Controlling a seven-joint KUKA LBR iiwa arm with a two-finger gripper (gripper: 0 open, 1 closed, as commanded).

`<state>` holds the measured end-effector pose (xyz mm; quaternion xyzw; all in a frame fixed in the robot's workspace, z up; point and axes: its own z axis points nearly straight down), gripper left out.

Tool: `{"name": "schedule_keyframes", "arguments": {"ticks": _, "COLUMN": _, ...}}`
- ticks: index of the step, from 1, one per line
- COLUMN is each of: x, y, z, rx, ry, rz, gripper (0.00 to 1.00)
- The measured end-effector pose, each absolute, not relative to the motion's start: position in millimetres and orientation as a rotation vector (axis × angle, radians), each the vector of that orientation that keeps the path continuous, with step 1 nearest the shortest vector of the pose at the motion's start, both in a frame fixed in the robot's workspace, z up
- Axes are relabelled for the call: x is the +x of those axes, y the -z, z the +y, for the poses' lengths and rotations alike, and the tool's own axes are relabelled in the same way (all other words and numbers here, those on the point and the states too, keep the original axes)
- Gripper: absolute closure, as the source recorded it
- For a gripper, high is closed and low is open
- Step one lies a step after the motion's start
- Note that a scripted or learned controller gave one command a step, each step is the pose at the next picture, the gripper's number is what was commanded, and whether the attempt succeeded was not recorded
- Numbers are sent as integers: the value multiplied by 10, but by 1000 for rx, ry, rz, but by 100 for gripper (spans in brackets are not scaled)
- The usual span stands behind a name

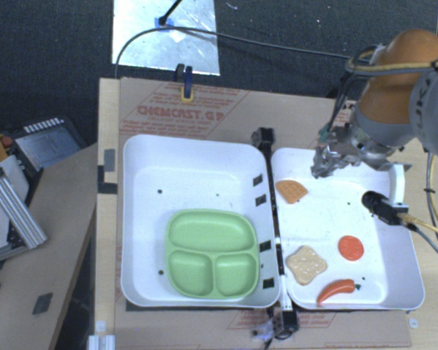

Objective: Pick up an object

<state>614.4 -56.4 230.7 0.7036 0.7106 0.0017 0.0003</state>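
The right bin holds four small items: an orange wedge-shaped piece near its upper left, a red round disc, a tan toast-shaped piece and a red chili pepper near the front rim. My gripper hangs over the back part of the right bin, up and to the right of the orange piece and apart from it. Nothing shows between its fingers.
The left bin holds a green three-compartment tray. A black cylindrical part sticks out at the right of the arm over the right bin. Cables run across the back, and a yellow clamp sits behind the bins.
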Motion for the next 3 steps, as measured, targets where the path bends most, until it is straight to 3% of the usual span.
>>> {"name": "schedule_keyframes", "arguments": {"ticks": 3, "x": 6286, "y": -2350, "z": 1090, "rx": 2212, "ry": -4, "rz": 2228, "gripper": 100}}
